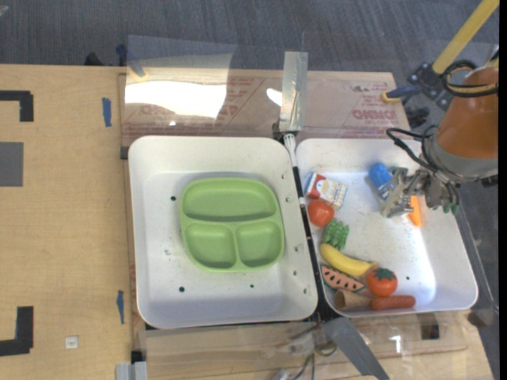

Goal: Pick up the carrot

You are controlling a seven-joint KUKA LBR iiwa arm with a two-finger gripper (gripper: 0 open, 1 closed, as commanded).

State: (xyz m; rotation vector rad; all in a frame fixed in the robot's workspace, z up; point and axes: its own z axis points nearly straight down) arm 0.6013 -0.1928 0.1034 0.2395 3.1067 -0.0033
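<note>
Gripper point(405, 200) sits right at the carrot point(415, 212), finger state I cannot tell; lifting seems left to do.

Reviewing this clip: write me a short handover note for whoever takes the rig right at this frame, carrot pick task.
Gripper: down inside the right bin, near its upper right area. Whether it is open or shut cannot be told from this view.

Carrot: small orange piece right at the gripper's tip, against the bin floor or just above it. A grasp cannot be confirmed.

Nearby: blue item just left of the gripper; tomato, banana and other toy foods lie further left and lower in the same bin. Green divided plate sits in the left bin.

Done: arm has reached the carrot.
Left: confirm the grip, then lift the carrot.
</note>
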